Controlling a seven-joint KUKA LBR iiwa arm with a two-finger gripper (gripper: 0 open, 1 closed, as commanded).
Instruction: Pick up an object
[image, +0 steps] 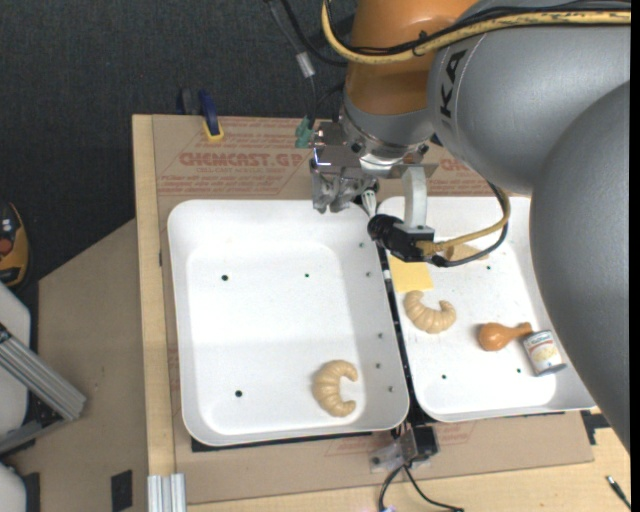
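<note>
left bin (200, 240): smooth white plastic, ridged tan croissant (336, 388) near front right corner | right bin (500, 395): second croissant (430, 314), flat yellow square (409, 275), orange pear-shaped piece (497, 335), small jar (542, 352) | end effector (345, 195): over bins' back edge, finger spread cannot be told

arm (560, 120): bulky grey casing, orange band | black cables (looped above) | end effector (345, 185): metallic, possibly bracketed

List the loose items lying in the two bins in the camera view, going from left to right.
Croissant in the left bin → yellow slice → croissant in the right bin → orange pear-shaped piece → small labelled jar.
</note>
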